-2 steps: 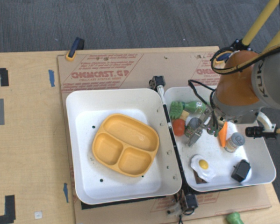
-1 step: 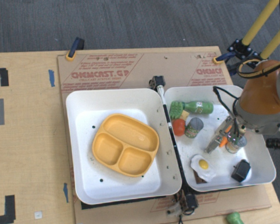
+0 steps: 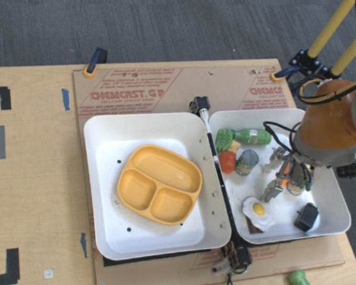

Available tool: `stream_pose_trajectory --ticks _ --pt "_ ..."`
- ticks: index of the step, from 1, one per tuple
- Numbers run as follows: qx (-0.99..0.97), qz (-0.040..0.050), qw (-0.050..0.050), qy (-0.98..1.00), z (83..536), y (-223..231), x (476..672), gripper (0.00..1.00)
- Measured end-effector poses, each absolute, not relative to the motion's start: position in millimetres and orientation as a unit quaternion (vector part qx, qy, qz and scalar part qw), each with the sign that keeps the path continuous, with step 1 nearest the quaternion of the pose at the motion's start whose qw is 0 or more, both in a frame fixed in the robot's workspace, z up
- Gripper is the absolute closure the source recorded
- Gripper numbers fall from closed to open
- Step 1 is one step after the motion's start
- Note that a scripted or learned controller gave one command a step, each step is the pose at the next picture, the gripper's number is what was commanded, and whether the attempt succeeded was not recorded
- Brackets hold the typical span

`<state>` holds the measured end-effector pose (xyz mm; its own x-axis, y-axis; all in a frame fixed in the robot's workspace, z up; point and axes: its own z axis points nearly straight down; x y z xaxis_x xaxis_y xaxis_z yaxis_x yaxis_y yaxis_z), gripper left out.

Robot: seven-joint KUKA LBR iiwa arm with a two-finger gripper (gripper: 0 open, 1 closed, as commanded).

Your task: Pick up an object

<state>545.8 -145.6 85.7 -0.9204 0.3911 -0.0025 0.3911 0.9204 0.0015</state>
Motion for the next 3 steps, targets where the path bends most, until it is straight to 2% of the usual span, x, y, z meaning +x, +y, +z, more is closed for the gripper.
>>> stream_pose_trajectory --ticks 1,2,3 --pt "0.001 0.0003 0.003 1.0 86 -142 552.9 0.0" --pt "-0.323 -0.0003 0.003 0.946 86 -179 588.9 0.0" --pt "-0.411 0.0006 0.001 0.912 85 -155 568.4 0.0"
